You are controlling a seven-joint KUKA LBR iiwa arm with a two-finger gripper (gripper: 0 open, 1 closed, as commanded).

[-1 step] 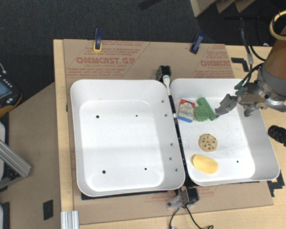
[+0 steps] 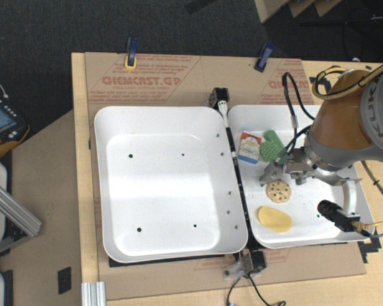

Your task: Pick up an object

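Camera view: down on both bins, at a slant.
Gripper (image 2: 284, 173): low over right bin (image 2: 303, 233); opening impossible to judge.
Cookie (image 2: 279, 191): flat on bin floor, just beside gripper.
Green piece (image 2: 272, 145), small carton (image 2: 249, 146): side by side, farther back.
Yellow disc (image 2: 276, 219): near front wall.

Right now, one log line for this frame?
gripper over right bin, by cookie | grasp: none visible | nearby: green piece, carton, yellow disc

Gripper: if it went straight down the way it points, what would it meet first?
Probably the cookie, lying right under the gripper in the right bin; depth is unclear, so it might just miss it.
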